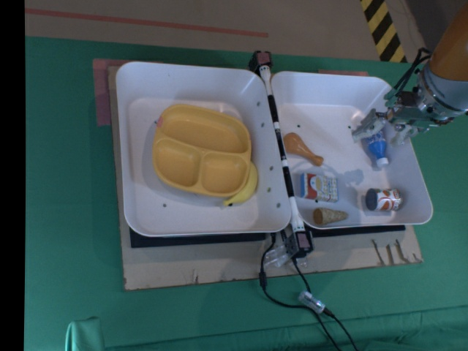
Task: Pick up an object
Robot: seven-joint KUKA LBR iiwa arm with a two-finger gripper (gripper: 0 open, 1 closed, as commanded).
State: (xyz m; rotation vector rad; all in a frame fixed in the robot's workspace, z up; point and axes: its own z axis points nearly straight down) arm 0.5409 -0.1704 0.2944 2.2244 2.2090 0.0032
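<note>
The gripper (380, 128) hangs over the right bin (333, 93), at its far right side; its opening cannot be made out. A blue bottle (377, 151) lies just under it in that bin. Left of the bottle lies a drumstick (303, 148); nearer the bin's front, a can (384, 199).

Hidden / cut off / unclear bits

Arm (452, 50) cut off by right edge, only wrist w/ orange band in frame. Gripper (380, 131) covers top of blue-and-white object (377, 151) near right bin's (333, 86) right edge; finger state not readable, obj type unclear. Banana (246, 189) mostly tucked under yellow tray (201, 148) in left bin (139, 93). Labels on carton (318, 186) and can (384, 199) too small to read. Cables (322, 313) run off bottom edge.
</note>
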